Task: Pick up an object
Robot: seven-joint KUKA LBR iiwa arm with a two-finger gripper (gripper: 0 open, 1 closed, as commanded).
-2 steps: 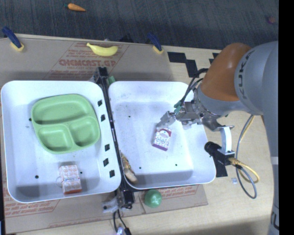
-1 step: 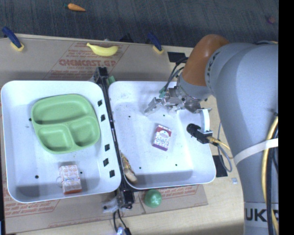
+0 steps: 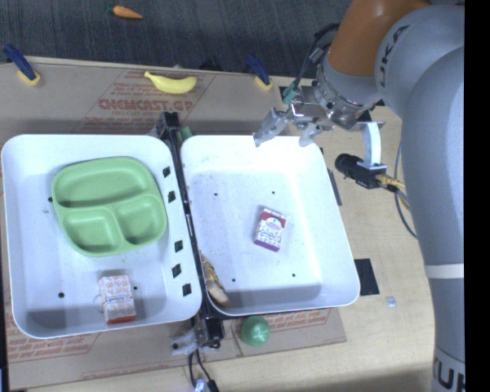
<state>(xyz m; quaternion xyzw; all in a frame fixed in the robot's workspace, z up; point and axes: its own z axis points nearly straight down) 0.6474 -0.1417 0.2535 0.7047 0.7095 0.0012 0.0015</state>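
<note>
From my station I saw the claw (image 3: 286,129) hanging over the far rim of the right bin (image 3: 310,170), its two fingers spread apart with nothing between them. The nearest candidate was the small red-and-white carton (image 3: 269,229), lying flat near the middle of that bin's floor, well apart from the claw and clear of the walls. I judged it light and fairly stiff, though thin card could dent under a hard squeeze, and its printed faces might be a little slick. Taking it across its narrower sides looked the safest hold to me. In the left bin (image 3: 16,219) lay a green divided tray (image 3: 110,205) and another small packet (image 3: 117,297); the tray seemed too broad to grasp. A yellow banana (image 3: 171,81) lay on the worktop beyond.
</note>
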